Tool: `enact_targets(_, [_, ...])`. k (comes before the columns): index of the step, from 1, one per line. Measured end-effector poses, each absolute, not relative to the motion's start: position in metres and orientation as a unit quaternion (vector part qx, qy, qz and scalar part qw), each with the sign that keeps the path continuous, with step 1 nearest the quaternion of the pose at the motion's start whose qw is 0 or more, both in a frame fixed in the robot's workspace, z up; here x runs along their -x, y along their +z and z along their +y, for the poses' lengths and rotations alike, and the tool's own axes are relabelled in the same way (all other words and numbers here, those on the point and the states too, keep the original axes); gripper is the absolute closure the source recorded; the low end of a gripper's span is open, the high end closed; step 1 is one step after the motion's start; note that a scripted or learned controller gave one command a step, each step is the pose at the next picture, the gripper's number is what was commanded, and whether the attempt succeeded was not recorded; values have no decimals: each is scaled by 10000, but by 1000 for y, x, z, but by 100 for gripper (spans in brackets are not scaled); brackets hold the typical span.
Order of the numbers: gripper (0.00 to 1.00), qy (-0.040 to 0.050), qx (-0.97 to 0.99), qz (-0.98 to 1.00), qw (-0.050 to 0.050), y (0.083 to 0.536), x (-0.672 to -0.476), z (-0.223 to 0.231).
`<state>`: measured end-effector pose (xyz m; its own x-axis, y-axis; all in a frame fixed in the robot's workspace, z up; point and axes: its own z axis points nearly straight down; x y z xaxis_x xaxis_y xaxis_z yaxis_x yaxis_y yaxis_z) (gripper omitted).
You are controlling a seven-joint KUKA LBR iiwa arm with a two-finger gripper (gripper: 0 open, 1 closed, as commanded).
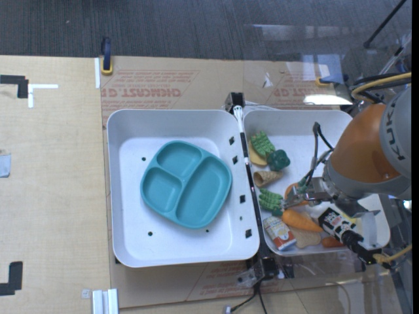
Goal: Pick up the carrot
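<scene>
The orange carrot (302, 221) lies on its side near the front of the right bin (294, 120), thick end towards the left. My gripper (298, 195) hangs just above and behind it, low over the bin's contents and close to the carrot's upper edge. The grey arm with its orange band (366, 152) comes in from the right and covers the bin's right part. Whether the gripper touches the carrot is not clear from this angle.
Around the carrot lie a green leafy piece (270, 201), a small red-and-white carton (280, 234), a tan cone (265, 177), a broccoli (279, 159) and a yellow-green item (260, 146). The left bin (124, 175) holds a teal divided plate (186, 183).
</scene>
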<state>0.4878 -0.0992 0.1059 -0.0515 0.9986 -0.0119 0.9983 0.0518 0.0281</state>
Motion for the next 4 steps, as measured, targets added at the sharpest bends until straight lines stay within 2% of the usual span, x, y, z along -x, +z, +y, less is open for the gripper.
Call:
enact_targets(1, [100, 49, -7129, 7012, 104, 96, -484, -97])
enact_targets(2, [100, -22, -7657, 6432, 2, 191, -594, -35])
enact_targets(3, [100, -41, -8363, 5483, -14, 190, -563, 62])
enact_targets(4, [100, -47, -8892, 4575, -15, 144, -526, 112])
